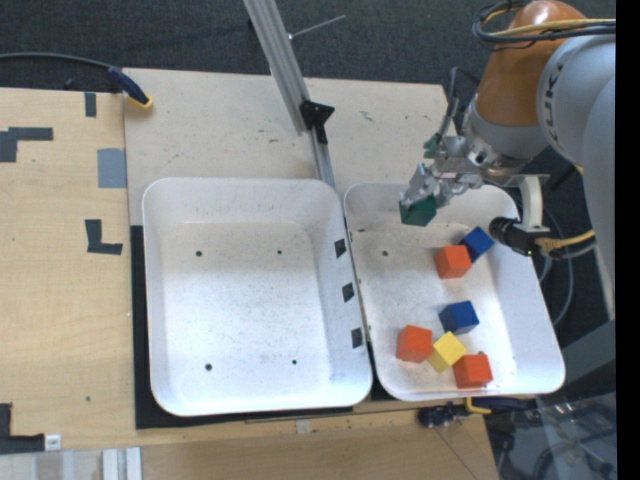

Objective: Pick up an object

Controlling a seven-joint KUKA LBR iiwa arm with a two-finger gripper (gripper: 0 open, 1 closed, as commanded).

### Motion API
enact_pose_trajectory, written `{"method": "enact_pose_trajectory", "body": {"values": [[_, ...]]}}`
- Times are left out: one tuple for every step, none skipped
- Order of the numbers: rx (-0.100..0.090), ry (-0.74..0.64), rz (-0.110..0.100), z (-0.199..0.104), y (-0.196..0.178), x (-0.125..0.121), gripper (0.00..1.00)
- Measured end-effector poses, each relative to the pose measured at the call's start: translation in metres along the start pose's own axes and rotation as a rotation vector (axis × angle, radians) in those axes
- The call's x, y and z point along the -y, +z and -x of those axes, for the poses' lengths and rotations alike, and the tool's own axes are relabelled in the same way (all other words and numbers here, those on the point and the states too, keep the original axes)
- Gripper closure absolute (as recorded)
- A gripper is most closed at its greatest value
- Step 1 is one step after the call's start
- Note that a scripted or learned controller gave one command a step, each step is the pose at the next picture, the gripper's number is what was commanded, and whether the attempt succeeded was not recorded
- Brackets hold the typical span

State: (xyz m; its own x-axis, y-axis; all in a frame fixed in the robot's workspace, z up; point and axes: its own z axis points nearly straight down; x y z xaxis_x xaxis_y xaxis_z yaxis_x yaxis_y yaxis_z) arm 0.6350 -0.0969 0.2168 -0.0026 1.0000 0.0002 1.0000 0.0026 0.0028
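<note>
My gripper (425,196) hangs over the far end of the right bin (520,313), shut on a green block (419,210) that sits between its fingertips, lifted above the bin floor. Below it in the same bin lie an orange block (452,261) and a blue block (477,241) side by side. Nearer the front lie another blue block (459,316), an orange block (414,344), a yellow block (448,351) and an orange block (472,369).
The left bin (240,293) stands beside the right one, sharing a raised middle rim. A slanted metal rail (285,58) runs down to the bins' far edge. Cables (545,238) hang at the right bin's far right side.
</note>
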Motion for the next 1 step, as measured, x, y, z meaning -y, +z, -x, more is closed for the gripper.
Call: {"method": "enact_pose_trajectory", "body": {"values": [[0.001, -0.001, 0.002, -0.0057, -0.0603, -0.0068, 1.0]]}}
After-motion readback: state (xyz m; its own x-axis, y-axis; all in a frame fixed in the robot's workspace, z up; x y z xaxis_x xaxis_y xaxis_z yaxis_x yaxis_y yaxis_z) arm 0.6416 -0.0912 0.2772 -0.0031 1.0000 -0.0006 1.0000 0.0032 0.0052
